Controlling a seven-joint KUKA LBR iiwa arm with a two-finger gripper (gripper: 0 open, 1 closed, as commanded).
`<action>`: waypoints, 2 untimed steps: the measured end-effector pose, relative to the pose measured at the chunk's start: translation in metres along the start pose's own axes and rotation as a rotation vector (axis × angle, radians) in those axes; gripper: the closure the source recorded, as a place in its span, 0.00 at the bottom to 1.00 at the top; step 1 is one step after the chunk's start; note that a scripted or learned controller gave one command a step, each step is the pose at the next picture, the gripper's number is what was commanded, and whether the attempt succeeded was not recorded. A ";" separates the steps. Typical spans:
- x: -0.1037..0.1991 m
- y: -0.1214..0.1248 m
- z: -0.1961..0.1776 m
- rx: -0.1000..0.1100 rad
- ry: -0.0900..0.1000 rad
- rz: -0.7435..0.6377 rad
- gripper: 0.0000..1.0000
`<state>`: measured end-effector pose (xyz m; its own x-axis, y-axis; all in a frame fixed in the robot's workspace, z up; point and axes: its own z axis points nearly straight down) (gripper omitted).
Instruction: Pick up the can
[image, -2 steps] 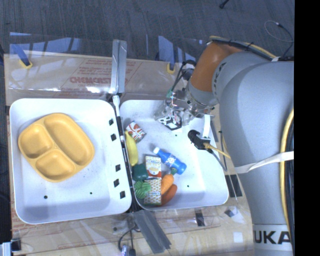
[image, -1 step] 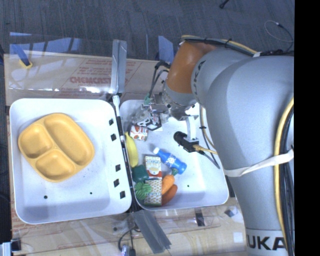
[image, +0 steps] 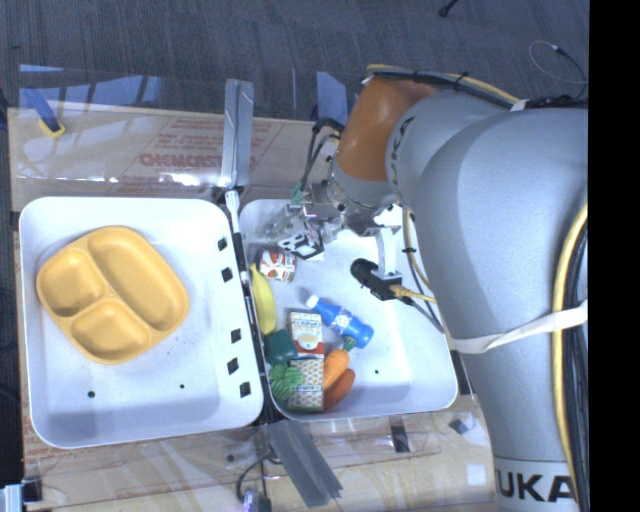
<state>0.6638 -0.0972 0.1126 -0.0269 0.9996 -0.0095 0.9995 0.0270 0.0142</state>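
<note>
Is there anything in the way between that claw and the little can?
Nothing visible blocks it. The gripper hovers just above and behind the can in the right bin. The banana lies right beside the can, on its near side.

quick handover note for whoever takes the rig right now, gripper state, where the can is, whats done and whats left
Gripper: low over the far end of the right bin, just above the can; whether its fingers are open or shut cannot be made out.
Can: lying in the right bin near its left wall, not lifted.
Around it: banana, blue bottle, carton, carrot.
Left bin: yellow divided plate.
Done: arm brought over the can.
Left: grasp the can and lift it.
</note>
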 end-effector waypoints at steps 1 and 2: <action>0.076 -0.028 -0.123 0.022 0.006 0.294 1.00; 0.183 -0.010 -0.111 0.016 0.008 -0.138 1.00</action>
<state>0.6474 0.0861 0.2218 -0.1647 0.9863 -0.0020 0.9863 0.1647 -0.0030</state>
